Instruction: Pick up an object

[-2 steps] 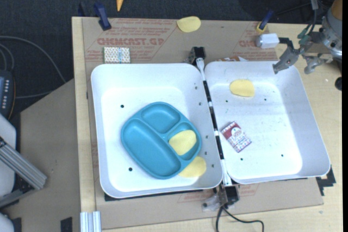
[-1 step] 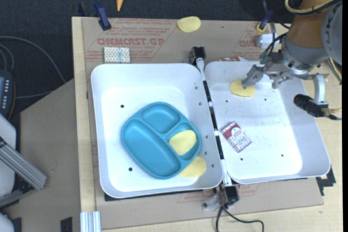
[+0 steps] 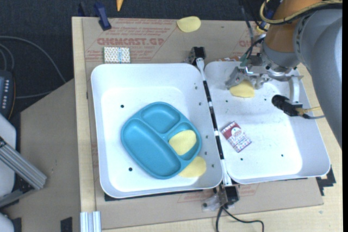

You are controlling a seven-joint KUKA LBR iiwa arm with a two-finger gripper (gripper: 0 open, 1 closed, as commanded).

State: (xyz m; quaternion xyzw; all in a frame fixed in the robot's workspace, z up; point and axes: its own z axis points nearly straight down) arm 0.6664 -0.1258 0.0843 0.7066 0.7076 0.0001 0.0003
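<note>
My gripper (image 3: 247,80) hangs low over the far end of the right bin (image 3: 283,163), open, its fingers spread just above a flat yellow piece (image 3: 243,92) on the bin floor. Nothing is held between the fingers. Nearer the bin's middle lies a small red and white packet (image 3: 237,136). In the left bin (image 3: 109,89) a blue divided plate (image 3: 152,144) holds a yellow lump (image 3: 183,141), and a second yellow piece (image 3: 193,167) leans by the plate's near edge.
On the cardboard behind the bins lie another yellow piece (image 3: 188,24), a patterned packet (image 3: 117,54) and a blue clip (image 3: 101,15). A small carrot (image 3: 120,0) lies on the dark floor. The arm covers the right bin's far right corner.
</note>
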